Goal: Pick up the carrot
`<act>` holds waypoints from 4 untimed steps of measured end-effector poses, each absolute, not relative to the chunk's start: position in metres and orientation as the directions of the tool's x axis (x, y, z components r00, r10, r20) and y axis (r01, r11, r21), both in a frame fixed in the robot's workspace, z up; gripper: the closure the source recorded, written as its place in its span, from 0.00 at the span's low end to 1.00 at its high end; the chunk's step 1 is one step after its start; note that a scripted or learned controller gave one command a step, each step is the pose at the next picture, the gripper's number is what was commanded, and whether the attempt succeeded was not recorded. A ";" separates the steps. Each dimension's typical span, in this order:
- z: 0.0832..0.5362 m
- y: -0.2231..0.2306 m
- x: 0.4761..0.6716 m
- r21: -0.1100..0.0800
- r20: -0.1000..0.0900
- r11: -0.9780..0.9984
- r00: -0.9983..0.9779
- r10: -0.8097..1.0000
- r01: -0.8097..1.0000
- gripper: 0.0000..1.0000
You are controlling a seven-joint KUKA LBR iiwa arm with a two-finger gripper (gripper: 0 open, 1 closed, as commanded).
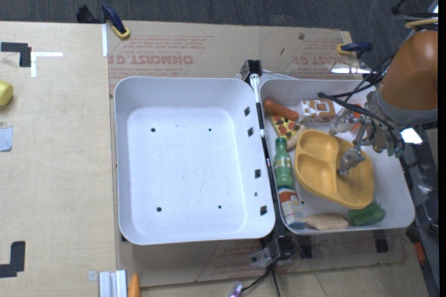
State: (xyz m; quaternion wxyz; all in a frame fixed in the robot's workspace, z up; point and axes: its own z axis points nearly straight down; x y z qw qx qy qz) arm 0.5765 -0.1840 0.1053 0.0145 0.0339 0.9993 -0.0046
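The carrot (280, 109) is a short orange stick lying flat in the far left corner of the right bin (403, 199), close to the wall shared with the left bin. My gripper (350, 162) hangs over the middle of a yellow divided plate (322, 176), well to the right of the carrot and nearer the front. Nothing of the carrot is at the gripper. The arm's orange band (412, 72) sits above the bin's far right corner.
A pizza slice (283, 127), a green bottle (283, 164) and a red-labelled bottle (291, 206) line the right bin's left wall. A snack packet (317, 109) lies beside the carrot. A beige piece (326, 222) and a green vegetable (367, 215) lie at the front. The left bin (125, 149) adjoins.
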 end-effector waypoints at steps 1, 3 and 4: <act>0.102 -0.122 0.597 -0.007 -0.025 0.992 -0.991 0.129 0.129 0.00; 0.104 -0.110 0.553 -0.017 -0.034 0.947 -0.947 0.320 0.321 0.00; 0.106 -0.113 0.545 -0.011 -0.051 0.914 -0.913 0.405 0.406 0.00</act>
